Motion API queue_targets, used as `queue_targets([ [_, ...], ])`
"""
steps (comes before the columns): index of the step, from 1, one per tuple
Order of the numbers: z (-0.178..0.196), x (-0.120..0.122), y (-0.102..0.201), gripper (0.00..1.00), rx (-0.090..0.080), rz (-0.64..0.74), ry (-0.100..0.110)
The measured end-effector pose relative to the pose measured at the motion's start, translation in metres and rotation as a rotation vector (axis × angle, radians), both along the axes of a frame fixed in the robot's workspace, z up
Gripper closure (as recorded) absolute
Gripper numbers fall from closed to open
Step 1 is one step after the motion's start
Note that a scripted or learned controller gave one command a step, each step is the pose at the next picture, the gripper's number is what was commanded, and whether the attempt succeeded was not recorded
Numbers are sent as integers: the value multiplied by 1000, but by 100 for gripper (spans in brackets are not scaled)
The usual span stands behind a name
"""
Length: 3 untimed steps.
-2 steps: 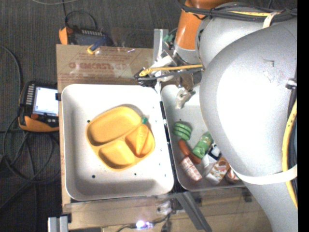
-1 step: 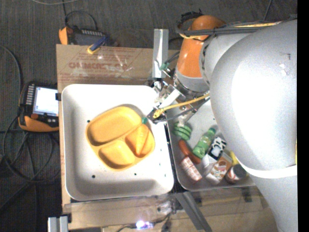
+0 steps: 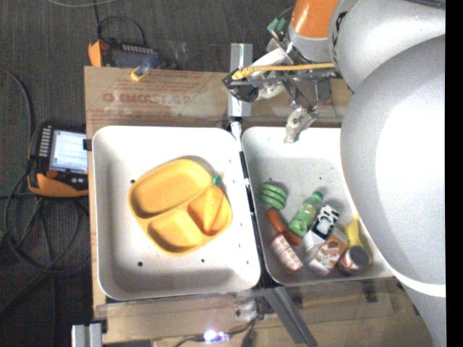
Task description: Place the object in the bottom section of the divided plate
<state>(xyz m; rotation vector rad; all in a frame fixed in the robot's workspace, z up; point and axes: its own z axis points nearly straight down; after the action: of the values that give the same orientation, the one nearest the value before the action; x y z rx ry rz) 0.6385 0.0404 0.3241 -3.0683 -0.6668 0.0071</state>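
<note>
One claw (image 3: 298, 125) is what we've got, hanging over the back rim of the right bin (image 3: 318, 161). We can't tell how it's set from this angle. Below it sits a pile: green bottle (image 3: 306, 213), carrot (image 3: 278, 223), a can (image 3: 352, 259), a small carton (image 3: 327, 251). Over in the left bin (image 3: 116, 266), the divided plate (image 3: 170, 204) already has an orange carrot-like object (image 3: 210, 207) in its right-hand section.

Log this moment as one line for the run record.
end effector: above right bin's far edge | carrot: in yellow divided plate's right section | plate: in left bin | pile of items: in right bin
</note>
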Motion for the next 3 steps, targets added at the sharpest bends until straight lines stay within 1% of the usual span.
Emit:
queue_targets([
  [1, -66, -22, -23, 0, -5, -49, 1],
  [2, 67, -3, -44, 0, -1, -215, -1],
  [3, 109, 16, -91, 0, -5, -15, -1],
])
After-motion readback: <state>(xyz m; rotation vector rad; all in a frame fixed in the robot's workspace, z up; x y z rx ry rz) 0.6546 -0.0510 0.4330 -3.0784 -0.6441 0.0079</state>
